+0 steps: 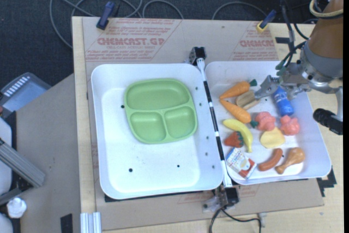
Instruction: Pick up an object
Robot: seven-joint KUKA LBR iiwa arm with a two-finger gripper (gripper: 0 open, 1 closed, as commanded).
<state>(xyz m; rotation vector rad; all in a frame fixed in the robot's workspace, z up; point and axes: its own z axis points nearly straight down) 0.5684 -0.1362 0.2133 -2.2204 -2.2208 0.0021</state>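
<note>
Hand [271, 86] hovers just beside blue bottle [282, 102] in right bin [322, 144].

**Crowded right bin, open floor around the green tray**

The green tray [161, 110] sits toward the back of the left bin [103, 133]; bare white floor lies in front of it and along both its sides. Right of the tray, past the divider, the right bin [322, 142] is packed: two carrots [236, 101], a banana [241, 132], a blue bottle [282, 102], a sausage [270, 160] and a drumstick [290, 160] lie close together, with narrow gaps. The arm [322, 52] overhangs that bin's back corner.
</note>
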